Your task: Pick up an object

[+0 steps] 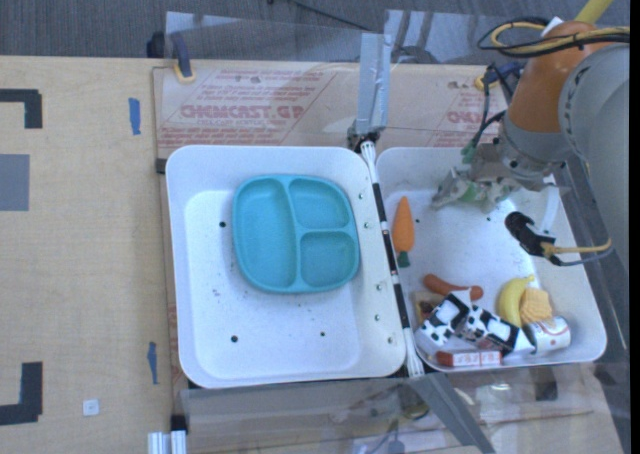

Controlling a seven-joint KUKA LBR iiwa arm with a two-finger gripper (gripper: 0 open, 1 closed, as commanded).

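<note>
One end effector (462, 188) hovers, seemingly empty, over the right bin (590, 327).

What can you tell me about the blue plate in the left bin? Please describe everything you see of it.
The blue plate is a turquoise tray with rounded corners that looks like smooth plastic. Raised ridges divide it into three compartments: one long one on its left side and two smaller ones on its right. Nothing lies in them. It lies flat, right side up and slightly turned, on the floor of the left bin, in the upper middle part, apart from the walls.
</note>
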